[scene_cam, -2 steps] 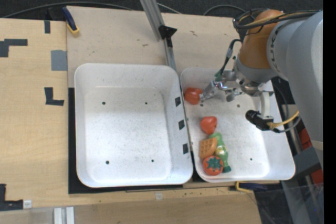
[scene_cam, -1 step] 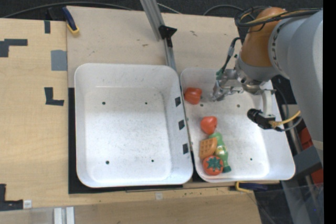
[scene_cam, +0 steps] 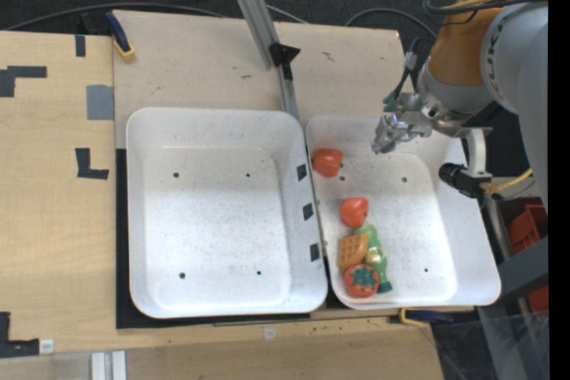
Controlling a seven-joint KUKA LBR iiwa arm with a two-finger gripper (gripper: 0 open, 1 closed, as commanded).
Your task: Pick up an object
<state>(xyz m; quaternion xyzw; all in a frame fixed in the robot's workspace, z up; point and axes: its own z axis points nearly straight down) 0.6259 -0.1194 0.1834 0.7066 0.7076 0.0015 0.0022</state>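
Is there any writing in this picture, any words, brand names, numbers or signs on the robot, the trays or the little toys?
None can be read.
The arm: grey shell and orange band, no legible lettering.
The two white bins: dark specks and dots, not text.
The toy pieces in the right bin, such as the red one: no labels visible.
The grey tape patches on the bench: blank shapes.

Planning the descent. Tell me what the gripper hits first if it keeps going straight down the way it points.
Most likely bare floor of the right bin, near its back wall. The gripper points down there, and the nearest toy, an orange-red one, lies off to its side. Depth is hard to judge from this slant.
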